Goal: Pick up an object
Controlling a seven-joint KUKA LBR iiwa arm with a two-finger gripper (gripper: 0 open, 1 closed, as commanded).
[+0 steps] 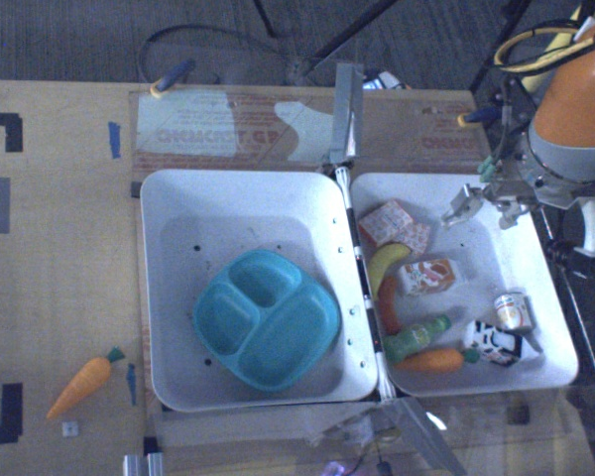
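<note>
Nearest you in the right bin [553, 360]: orange carrot [431, 361], green bottle [415, 338], small can [512, 311]. Farther back, gripper [484, 206] hovers with its fingers spread, empty. Approach step; you'd next need a descent onto one item.

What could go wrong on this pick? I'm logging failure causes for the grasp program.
The pincer hangs open over the right bin's upper part, above bare floor, so closing there would likely grab nothing. The toys crowd together: the banana, green bottle and carrot touch or overlap near the divider, so a finger may hit the wall or nudge a neighbour. The small can looks round and might roll away.
</note>
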